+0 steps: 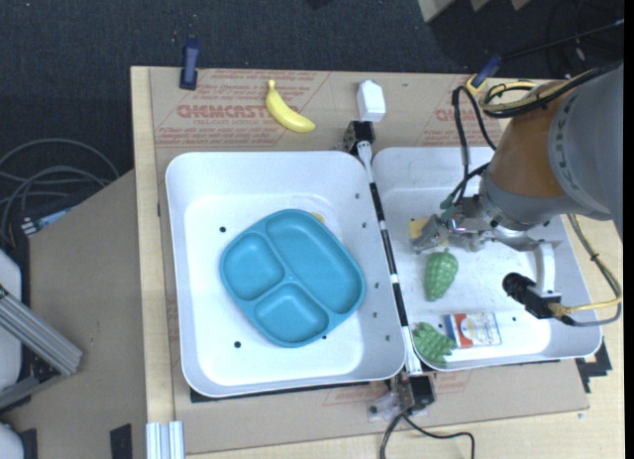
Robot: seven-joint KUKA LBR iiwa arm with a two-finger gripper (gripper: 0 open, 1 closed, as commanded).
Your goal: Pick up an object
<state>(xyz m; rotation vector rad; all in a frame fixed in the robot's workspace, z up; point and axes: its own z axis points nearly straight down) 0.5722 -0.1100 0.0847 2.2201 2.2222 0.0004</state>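
In the right bin (515,343) a bumpy green fruit-shaped toy (441,275) lies left of the middle. My gripper (433,235) hangs just above it on the far side, low over the bin floor, with the arm coming in from the right. Nothing can be seen held in it. A second green leafy toy (432,342) rests in the bin's near left corner. Beside that toy lies a small white packet (473,329) with red and blue print.
The left bin (198,239) holds a blue divided plate (289,276). Beyond the bins, on the bench, lie a yellow banana (286,110), a white block (371,100) and a small blue item (189,62). The wall between the bins runs close to the gripper's left.
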